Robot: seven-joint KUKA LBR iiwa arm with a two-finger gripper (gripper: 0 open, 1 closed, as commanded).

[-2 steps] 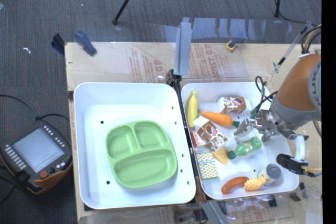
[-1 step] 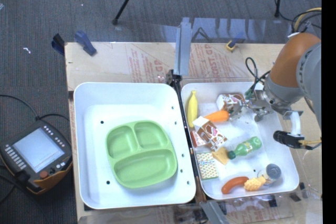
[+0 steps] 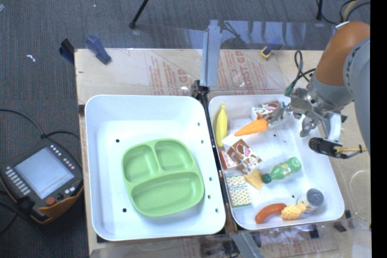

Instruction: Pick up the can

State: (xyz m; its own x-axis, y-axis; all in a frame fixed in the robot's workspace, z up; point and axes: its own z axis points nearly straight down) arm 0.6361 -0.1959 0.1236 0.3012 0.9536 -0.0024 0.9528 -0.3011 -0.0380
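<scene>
Can [image 3: 314, 197] down in the near right corner of the right bin [image 3: 334, 181], grey top up, touching the yellow corn-like toy [image 3: 294, 211] at its left. Well apart from the gripper [image 3: 296, 113], with the green bottle [image 3: 282, 170] lying between them. Gripper up at the far right part of the same bin, just beside the small red-and-white carton [image 3: 266, 110] and the leaf end of the carrot [image 3: 252, 127]. Whether the fingers are spread or pressed together cannot be told — too small and cluttered there; nothing plainly seen between them.

2 white bins side by side on the bench. Left bin [image 3: 103, 130]: 1 green divided plate [image 3: 163, 176] with 3 compartments, lying flat near the middle. Right bin: banana [image 3: 221, 122] upright along the left wall, orange carrot slanting beside it, red-and-white carton at the far side, a brown-and-white carton [image 3: 243, 156] tilted near the centre, a yellow wedge [image 3: 254, 179] just under it, a flat green-checked packet [image 3: 239, 191] near the left wall, green bottle on its side, a red sausage [image 3: 269, 212] at the near edge touching the corn-like toy, and the can.

Arm [image 3: 338, 63] in from the right — orange band above the wrist, grey body beyond it — bent down over the far right corner of the right bin, wrist low over the rim.
</scene>
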